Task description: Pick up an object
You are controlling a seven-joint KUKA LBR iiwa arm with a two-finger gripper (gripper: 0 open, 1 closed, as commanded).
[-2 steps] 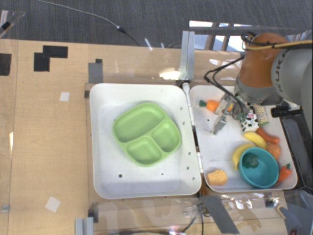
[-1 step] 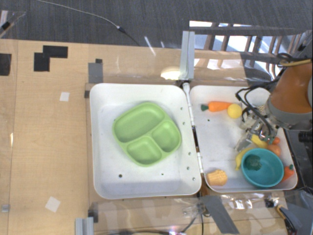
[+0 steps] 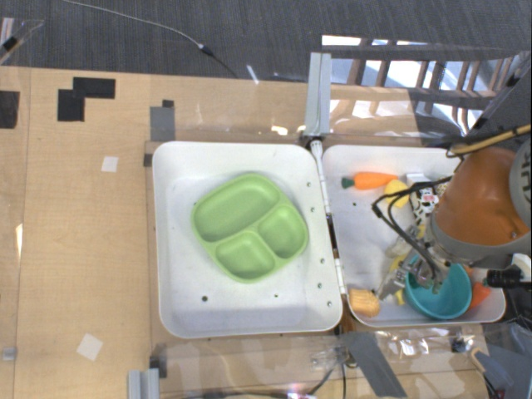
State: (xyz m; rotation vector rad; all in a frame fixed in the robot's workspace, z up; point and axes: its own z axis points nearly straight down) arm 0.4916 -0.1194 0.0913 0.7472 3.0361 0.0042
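A: Where do you find the task's thing?

B: In the right bin (image 3: 366,223), at about 5 o'clock: a teal bowl (image 3: 442,296), with the end effector (image 3: 416,274) low at its 9 o'clock rim.

A: How will it handle?

B: Judge it light, stiff plastic, probably slick; you take it best by pinching the rim wall.

A: The end effector's state?

B: You cannot tell; wrist and cables crowd it.

A: Any writing?

B: None readable. The green divided plate (image 3: 249,227) in the left bin (image 3: 179,306) is plain.
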